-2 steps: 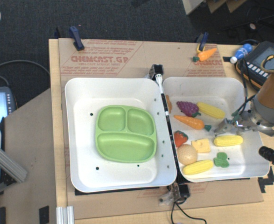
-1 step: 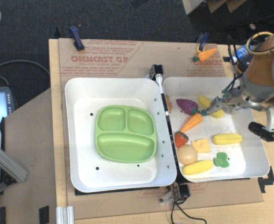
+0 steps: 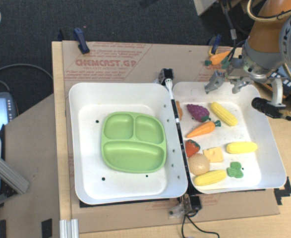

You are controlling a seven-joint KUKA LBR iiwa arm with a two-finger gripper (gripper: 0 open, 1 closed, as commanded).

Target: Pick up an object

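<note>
Overhead cam: gripper (image 3: 227, 83), fingers spread wide w/ nothing between them, hangs over the far rim of the right bin (image 3: 271, 157). Toy food lies below and toward the viewer; closest are knobbly purple grapes (image 3: 198, 112) and ribbed yellow corn (image 3: 224, 113). Risk: smooth, rounded plastic pieces could roll or squirt out, and tight clutter may block a finger.

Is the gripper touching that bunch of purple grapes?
Apart. The camera view shows the gripper near the bin's far rim, with bare white floor between it and the grapes.
</note>
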